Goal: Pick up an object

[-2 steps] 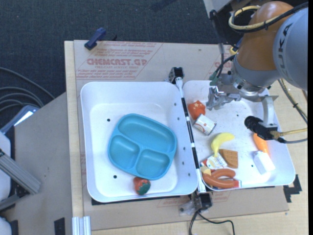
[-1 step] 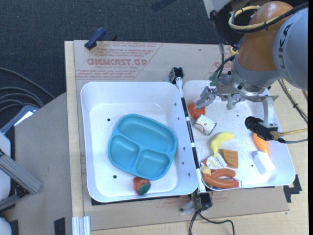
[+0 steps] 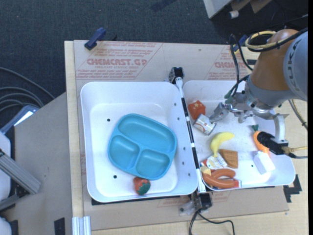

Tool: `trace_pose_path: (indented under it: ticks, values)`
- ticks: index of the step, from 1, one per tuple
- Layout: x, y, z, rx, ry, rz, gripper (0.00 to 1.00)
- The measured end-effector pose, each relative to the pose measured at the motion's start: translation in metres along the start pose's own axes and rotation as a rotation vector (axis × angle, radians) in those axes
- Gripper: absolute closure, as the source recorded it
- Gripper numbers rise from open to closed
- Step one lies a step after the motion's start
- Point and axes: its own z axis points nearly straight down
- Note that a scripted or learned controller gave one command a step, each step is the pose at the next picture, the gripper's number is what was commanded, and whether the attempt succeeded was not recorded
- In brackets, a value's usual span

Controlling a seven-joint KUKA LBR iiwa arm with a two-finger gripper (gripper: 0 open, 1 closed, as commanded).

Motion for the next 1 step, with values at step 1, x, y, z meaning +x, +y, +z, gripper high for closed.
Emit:
trace_pose_path:
  ticks: [1]
  values:
    - [-0.002, 0.0456, 0.0656, -0.003, -0.001, -0.002, 0.0]
